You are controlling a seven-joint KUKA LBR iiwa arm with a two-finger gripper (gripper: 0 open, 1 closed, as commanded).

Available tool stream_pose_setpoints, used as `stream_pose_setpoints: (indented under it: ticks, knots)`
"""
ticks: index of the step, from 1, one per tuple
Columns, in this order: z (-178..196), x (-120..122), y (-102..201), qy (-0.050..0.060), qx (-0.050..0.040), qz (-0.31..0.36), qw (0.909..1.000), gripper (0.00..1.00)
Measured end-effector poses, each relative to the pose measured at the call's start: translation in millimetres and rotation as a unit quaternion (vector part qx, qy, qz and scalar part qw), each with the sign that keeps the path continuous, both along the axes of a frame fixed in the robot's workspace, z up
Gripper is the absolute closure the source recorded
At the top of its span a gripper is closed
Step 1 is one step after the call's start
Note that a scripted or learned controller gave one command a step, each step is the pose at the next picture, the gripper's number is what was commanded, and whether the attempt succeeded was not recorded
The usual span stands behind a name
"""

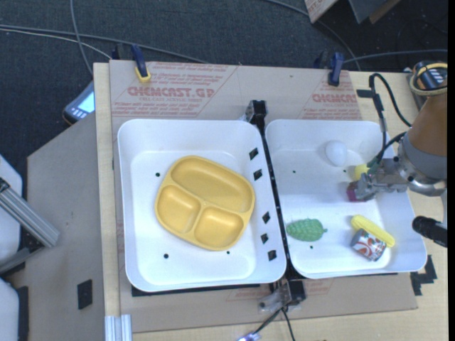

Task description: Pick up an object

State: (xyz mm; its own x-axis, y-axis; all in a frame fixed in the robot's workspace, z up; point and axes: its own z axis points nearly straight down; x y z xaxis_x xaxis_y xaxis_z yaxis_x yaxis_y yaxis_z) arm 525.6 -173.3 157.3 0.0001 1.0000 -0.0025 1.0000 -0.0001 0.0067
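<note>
Your gripper (360, 188) is low in the right bin (313, 258), can't tell its grip. Nearby: a white ball (335, 152), green leafy toy (306, 229), yellow-and-red can (370, 240). Yellow divided plate (205, 202) in the left bin (142, 240).

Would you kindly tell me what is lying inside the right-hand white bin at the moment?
The right bin holds a white ball, a green bumpy item, a yellow piece atop a red-and-white can, and the claw. Anything beneath the claw is covered.
</note>
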Motion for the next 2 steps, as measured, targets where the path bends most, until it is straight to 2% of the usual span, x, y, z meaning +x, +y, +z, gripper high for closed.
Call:
stream_pose_setpoints:
  ticks: [1,2]
  knots:
    - [48.2,1.6,-0.4,0.000,0.0002,0.001,1.0000,1.00]
    - [60.3,-6.7,59.2,0.004,0.0031,0.003,1.0000,1.00]
